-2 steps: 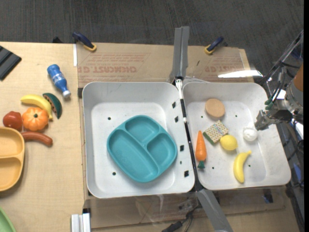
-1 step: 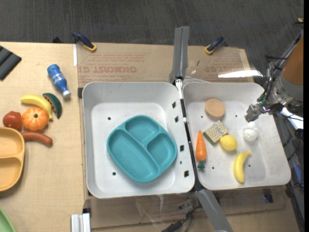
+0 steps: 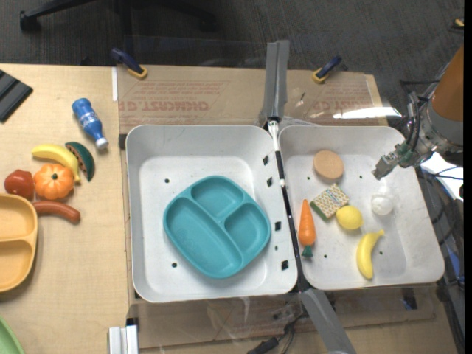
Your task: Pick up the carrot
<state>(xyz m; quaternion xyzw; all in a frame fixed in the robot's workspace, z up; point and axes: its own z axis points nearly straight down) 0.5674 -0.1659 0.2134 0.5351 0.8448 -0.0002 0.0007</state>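
Observation:
The carrot (image 3: 306, 225) is orange with a small green tip and lies lengthwise along the left wall of the right bin (image 3: 413, 271). My gripper (image 3: 386, 165) hangs over the right bin's upper right part, well to the right of the carrot and apart from it. Nothing shows between its fingers, and whether they stand open or shut cannot be made out. The grey arm with its orange band enters from the right edge.
Near the carrot lie a patterned sponge-like block (image 3: 329, 200), a lemon (image 3: 349, 217), a banana (image 3: 366, 254), a tan round disc (image 3: 328, 164) and a white item (image 3: 381, 204). The left bin holds a teal divided plate (image 3: 216, 226). Toy food and a blue bottle (image 3: 89, 123) lie on the bench at left.

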